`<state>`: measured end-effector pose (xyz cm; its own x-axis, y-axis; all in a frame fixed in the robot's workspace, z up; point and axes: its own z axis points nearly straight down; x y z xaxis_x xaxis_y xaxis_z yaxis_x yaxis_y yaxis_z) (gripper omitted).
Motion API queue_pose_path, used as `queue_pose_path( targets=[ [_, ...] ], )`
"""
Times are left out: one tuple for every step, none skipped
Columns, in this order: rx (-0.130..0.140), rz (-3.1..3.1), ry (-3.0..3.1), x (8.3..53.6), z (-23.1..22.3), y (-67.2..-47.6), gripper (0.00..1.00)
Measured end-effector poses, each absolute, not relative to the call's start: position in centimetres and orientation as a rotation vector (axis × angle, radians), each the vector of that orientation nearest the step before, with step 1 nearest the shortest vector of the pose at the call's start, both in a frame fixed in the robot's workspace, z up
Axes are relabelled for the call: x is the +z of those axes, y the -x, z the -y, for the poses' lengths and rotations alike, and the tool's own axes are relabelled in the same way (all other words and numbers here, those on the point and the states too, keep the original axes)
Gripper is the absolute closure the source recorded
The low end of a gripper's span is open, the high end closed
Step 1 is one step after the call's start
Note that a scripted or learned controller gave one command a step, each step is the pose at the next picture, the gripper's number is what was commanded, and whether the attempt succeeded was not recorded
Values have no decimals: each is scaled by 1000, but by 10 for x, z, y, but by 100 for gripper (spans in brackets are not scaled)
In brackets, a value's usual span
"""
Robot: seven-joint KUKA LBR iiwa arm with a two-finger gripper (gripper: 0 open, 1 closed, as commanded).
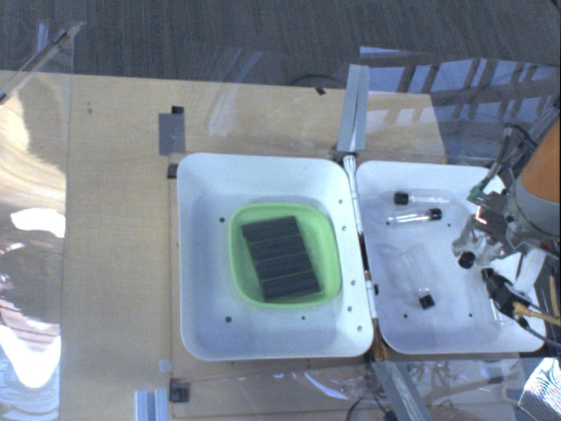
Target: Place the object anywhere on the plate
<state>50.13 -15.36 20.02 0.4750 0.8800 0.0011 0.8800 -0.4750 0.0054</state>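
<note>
The left white bin (197, 261) holds a square green plastic plate (241, 235) bearing a dark ribbed rectangular block (280, 258). The right white bin (386, 323) contains a clear tube (415, 218). The gripper (472, 246) hovers there; its grip cannot be told.

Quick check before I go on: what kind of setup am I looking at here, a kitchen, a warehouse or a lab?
Most likely a robotics lab bench: two white bins fixed side by side on a wooden bench, a green plate holding a dark ridged block, carpet behind.

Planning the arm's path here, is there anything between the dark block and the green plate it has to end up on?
Nothing visible: the dark grey ridged rectangular block already lies on the square green plate in the left white bin.
</note>
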Motion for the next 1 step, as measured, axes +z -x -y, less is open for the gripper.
queue_pose_path(
  targets=[
    [6, -1607, -2694, 200, 154, -501, 0]
  ],
)
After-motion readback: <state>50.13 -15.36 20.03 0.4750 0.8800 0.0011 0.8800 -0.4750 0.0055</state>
